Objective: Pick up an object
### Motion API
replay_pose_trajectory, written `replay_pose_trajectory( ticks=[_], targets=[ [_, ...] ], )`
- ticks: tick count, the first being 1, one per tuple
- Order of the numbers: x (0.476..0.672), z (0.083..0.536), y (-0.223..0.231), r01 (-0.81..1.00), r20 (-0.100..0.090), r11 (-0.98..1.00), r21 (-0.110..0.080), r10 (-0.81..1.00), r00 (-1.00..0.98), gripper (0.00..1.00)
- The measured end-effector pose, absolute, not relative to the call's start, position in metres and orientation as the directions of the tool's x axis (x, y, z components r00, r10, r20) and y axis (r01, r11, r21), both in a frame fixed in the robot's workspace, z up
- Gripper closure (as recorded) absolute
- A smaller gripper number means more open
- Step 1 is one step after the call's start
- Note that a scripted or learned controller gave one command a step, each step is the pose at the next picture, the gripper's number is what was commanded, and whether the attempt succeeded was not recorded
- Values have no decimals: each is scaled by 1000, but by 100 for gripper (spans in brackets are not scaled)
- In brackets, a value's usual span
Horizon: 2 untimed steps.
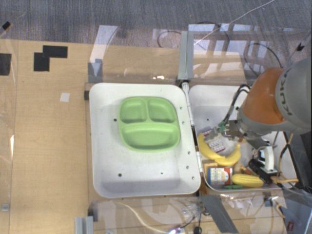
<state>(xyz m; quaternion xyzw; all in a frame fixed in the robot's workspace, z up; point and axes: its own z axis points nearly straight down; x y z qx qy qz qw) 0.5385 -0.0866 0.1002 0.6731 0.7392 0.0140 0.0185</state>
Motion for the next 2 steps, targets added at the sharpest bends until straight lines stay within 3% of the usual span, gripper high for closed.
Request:
replay_pose_trajectory(
  ticks=[1, 2],
  targets=[
    [540, 111, -83, 994, -3, 96, 46, 995, -96, 100],
    [540, 111, -83, 994, -3, 96, 46, 995, -96, 0]
  ],
)
